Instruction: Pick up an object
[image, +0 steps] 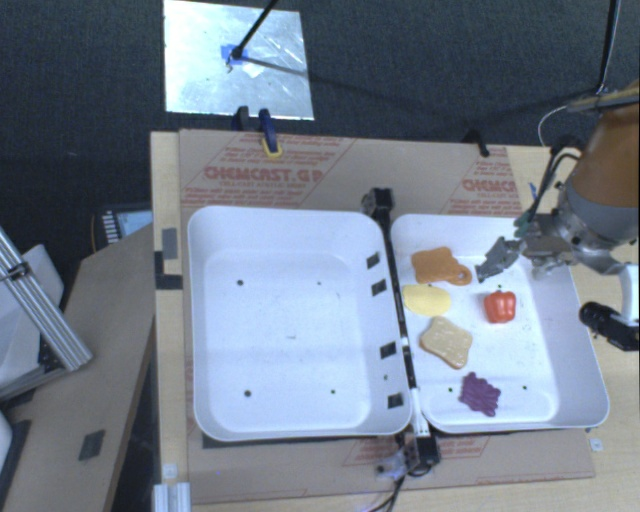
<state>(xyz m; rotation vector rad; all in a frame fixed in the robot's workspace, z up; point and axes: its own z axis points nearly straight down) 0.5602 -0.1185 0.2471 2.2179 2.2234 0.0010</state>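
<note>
The right bin (560, 400) holds several toy foods. An orange-brown piece (440, 266) lies at the back, a yellow lemon-like piece (426, 299) sits below it, and a slice of toast (447, 342) is nearer the front. A purple grape bunch (480, 394) lies at the front, and a red pepper (500, 306) sits toward the right. My gripper (496, 260) hangs over the right bin, just above and left of the red pepper and right of the orange-brown piece. Nothing shows between its fingers.
The left bin (210, 330) stands beside the right one, joined by a black hinge strip (392, 320). Both rest on a cardboard sheet (300, 170). A foil-like square (238, 58) lies beyond the bench. A metal rail (40, 310) stands at far left.
</note>
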